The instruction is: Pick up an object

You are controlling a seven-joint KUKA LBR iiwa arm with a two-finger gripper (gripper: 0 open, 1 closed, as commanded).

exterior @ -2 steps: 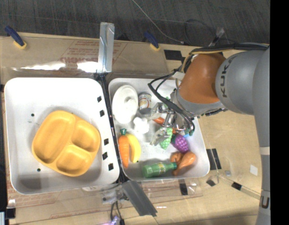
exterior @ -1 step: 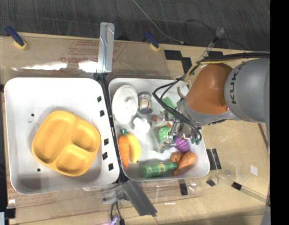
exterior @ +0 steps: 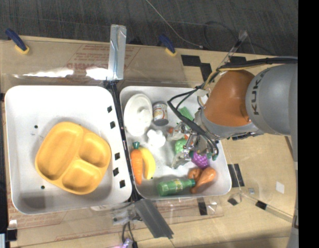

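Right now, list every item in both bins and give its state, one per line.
Yellow sectioned plastic plate: flat, alone in left bin.
White round dish: lying in right bin.
Small metal can: upright.
Orange toy carrot: lying beside yellow toy banana.
Green plastic bottle: on its side.
Purple toy grapes: resting under gripper.

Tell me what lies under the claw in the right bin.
Under the claw lie purple grapes and a green toy, near a brown pear. The arm covers the right bin's upper right corner.
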